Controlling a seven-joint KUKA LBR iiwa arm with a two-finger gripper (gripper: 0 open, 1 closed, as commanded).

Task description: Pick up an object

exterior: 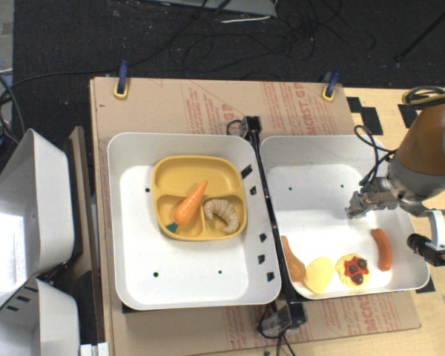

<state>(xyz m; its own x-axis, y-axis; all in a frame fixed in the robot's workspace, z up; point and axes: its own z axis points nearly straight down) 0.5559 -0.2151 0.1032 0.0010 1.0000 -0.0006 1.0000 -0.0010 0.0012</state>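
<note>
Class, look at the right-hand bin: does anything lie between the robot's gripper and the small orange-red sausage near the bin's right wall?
Nothing visible does. The gripper hangs over bare white floor of the right bin, and the orange-red sausage lies just below and right of it, apart from the other toy foods.

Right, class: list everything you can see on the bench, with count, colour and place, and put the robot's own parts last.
bins: two, white, side by side on the bench
divided plate: one, yellow, in the left bin
carrot: one, orange, on the plate
shrimp: one, pale cream, on the plate beside the carrot
sausage: one, orange-red, right bin near its right wall
tart: one, yellow with red and dark topping, right bin front edge
yellow round piece: one, left of the tart
drumstick: one, brown, right bin front left
clamps: two, yellow, board's far edge
arm: one, grey and orange, over the right bin
tool: one, grey, in the right bin
</note>
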